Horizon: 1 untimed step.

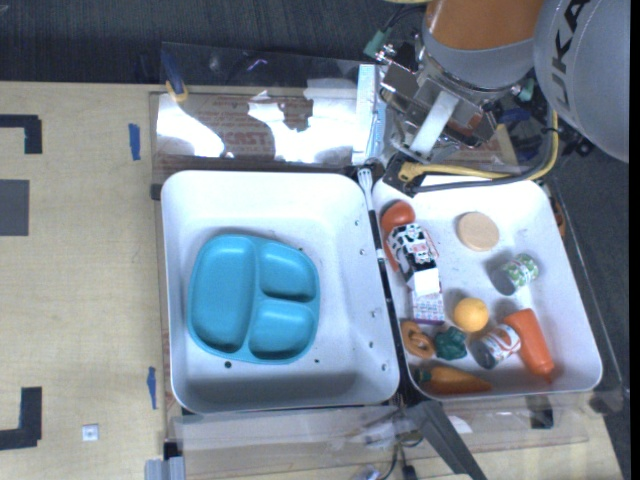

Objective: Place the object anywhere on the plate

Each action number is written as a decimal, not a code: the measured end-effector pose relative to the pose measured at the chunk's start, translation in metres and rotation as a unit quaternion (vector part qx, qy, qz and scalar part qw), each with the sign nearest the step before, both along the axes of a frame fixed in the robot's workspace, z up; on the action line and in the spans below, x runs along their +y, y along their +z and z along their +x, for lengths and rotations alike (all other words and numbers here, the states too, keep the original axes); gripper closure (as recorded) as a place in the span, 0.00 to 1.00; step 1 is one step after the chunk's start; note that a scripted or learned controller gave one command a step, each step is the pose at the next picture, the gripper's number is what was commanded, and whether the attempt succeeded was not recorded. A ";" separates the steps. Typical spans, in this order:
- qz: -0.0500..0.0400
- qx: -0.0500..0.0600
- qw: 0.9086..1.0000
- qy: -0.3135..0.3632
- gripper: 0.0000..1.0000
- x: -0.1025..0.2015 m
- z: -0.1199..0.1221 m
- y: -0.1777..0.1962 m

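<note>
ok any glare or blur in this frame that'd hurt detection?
Camera view: strong glare on the clear panel behind the left bin; blue plate evenly lit, sharp; right bin items soft but distinguishable; arm cropped at the top edge, slightly blurred.

Plate point(255, 297) in L bin point(190, 208); toys in R bin point(570, 268).
</note>
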<state>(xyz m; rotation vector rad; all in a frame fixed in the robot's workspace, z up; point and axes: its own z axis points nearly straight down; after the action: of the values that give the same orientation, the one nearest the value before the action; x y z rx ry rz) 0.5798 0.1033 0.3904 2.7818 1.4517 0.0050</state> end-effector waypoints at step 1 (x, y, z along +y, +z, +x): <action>0.000 -0.001 1.000 0.002 1.00 0.001 0.001 0.010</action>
<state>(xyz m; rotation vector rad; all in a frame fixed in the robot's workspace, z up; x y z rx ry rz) 0.5805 0.1041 0.4005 2.7779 1.4550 0.0077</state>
